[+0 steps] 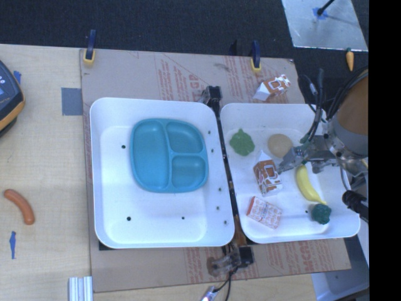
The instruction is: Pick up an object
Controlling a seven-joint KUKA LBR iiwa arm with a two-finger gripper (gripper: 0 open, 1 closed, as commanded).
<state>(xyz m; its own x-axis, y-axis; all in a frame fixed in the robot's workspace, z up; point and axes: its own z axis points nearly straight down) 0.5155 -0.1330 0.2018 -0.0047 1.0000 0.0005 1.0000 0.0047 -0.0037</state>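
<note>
The gripper [299, 158] hangs low over the right bin [285, 234], apparently lining up on the banana [306, 184] near that bin's right edge, though I cannot tell how far it is open.

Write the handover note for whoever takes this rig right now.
Gripper: low in the right bin, between the tan ball and the banana; nothing visibly held.
Right bin also holds: green lump, two small cartons, dark green piece.
Left bin: blue plate.
Outside the bins: a carton and a sausage.
Done: nothing picked.
Left: grasp and lift one object.
</note>
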